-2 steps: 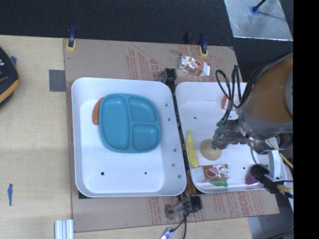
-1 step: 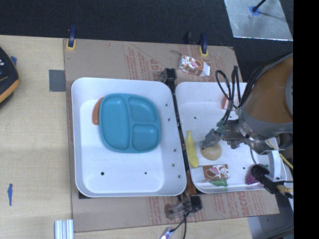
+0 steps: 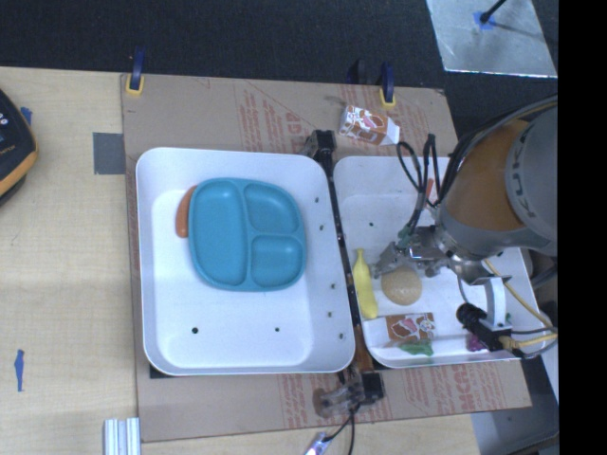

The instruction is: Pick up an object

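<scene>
While the pincer (image 3: 406, 257) hangs low in the right bin (image 3: 379, 183), a tan ball (image 3: 401, 287) lies just below its tips, beside a yellow banana (image 3: 363, 284); whether its tips are apart I cannot tell.

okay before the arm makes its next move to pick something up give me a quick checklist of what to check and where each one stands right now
1. Gripper is over the right bin: ok.
2. Gripper sits near a target, the round tan object: ok.
3. Finger state: cannot tell.
4. Object held between the fingers: cannot tell.
5. Yellow object lies close beside the tan one and may crowd the grasp: not ok.
6. Blue divided plate in the left bin is away from the arm: ok.
</scene>
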